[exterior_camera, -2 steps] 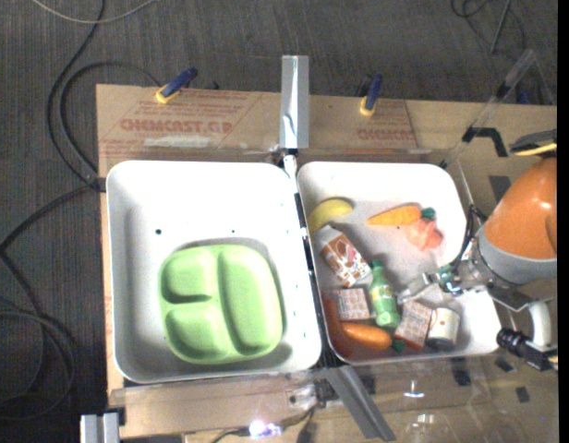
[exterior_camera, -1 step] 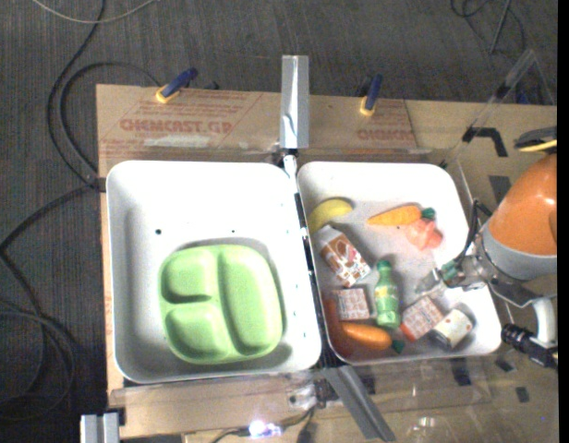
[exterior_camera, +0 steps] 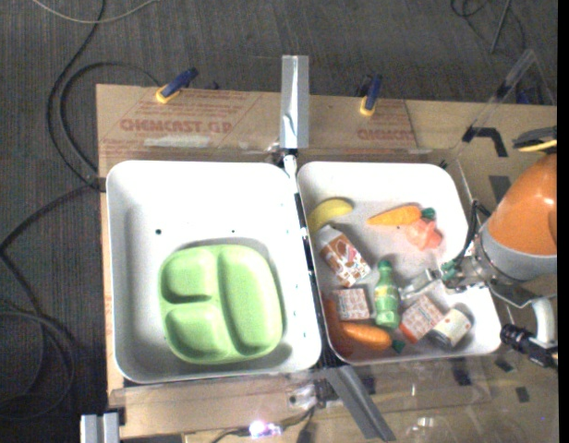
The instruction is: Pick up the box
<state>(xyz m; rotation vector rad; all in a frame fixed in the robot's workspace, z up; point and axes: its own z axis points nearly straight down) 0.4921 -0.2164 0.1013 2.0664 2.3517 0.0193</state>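
- Gripper [exterior_camera: 430, 281] reaches in from the right over the right bin [exterior_camera: 451, 178]; the grey arm [exterior_camera: 525, 224] with its orange band sits behind it at the bin's right wall. Fingers are thin and blurred against the clutter, so I cannot tell how wide the jaws stand; nothing seen clamped between them.
- Box [exterior_camera: 420, 320], red-and-white patterned, lies just below the jaws toward the bin's front wall, tilted. Apart from the jaws as far as can be read.
- Small jar [exterior_camera: 453, 327] with a dark end lies touching the box on its right side, below and right of the jaws.
- Green bottle [exterior_camera: 386, 301] stands just left of the jaws.
- A second patterned carton [exterior_camera: 353, 303] sits left of the bottle; a larger patterned packet [exterior_camera: 345, 259] lies beyond it, up and left of the jaws.
- Carrot [exterior_camera: 362, 336] lies along the front wall, below and left of the jaws.
- Pink toy [exterior_camera: 423, 235] rests just above the jaws; a second carrot [exterior_camera: 395, 216] beside it, farther up.
- Banana [exterior_camera: 327, 212] lies well up and left, against the bin's left wall.
- Left bin [exterior_camera: 137, 192], far left of the jaws, holds a green divided tray [exterior_camera: 222, 301].
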